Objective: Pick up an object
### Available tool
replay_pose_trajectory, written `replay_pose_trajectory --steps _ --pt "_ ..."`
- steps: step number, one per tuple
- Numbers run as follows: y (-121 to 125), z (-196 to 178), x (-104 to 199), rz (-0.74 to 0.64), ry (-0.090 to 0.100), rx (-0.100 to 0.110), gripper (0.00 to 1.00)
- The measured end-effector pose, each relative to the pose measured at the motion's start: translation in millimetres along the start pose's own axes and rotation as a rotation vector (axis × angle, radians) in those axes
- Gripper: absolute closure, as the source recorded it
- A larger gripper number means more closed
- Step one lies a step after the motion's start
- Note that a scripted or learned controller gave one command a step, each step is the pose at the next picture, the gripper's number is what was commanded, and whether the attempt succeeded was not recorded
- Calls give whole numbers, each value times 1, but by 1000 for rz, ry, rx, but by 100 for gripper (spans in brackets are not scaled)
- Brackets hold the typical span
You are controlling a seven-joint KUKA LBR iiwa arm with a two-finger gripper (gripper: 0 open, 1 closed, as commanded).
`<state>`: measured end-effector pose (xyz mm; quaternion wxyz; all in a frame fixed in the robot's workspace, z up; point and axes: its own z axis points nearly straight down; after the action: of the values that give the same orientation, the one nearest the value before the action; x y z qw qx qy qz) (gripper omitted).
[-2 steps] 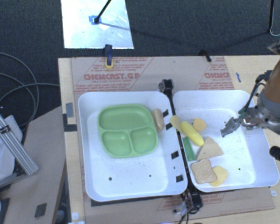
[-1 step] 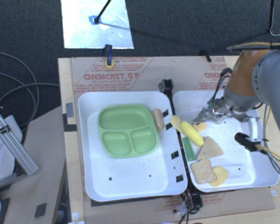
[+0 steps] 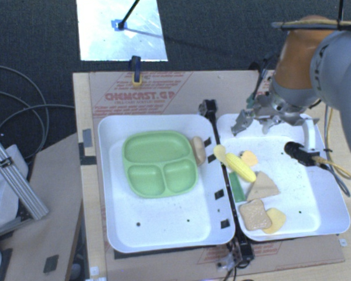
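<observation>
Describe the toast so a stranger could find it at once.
Look in the right bin. Near its front left corner lies the toast, just in front of a tan wedge and beside a pale yellow slice. It alone is square with a speckled brown face.

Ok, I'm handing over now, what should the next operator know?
Gripper: fingers open, nothing between them, above the back edge of the right bin.
Right bin: long yellow toy, toast, tan wedge, yellow piece.
Left bin: green plate, with a tan piece at its right side.
Done: nothing picked up.
Left: choose a thing, lower, close, lift.
</observation>
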<state>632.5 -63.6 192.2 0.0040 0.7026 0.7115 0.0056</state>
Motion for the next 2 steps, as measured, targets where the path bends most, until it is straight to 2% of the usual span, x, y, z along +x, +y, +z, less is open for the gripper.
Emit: replay_pose_trajectory --steps 1,2 --pt "-48 -22 89 -1 3 11 0" --pt "-100 -130 140 1 3 2 0"
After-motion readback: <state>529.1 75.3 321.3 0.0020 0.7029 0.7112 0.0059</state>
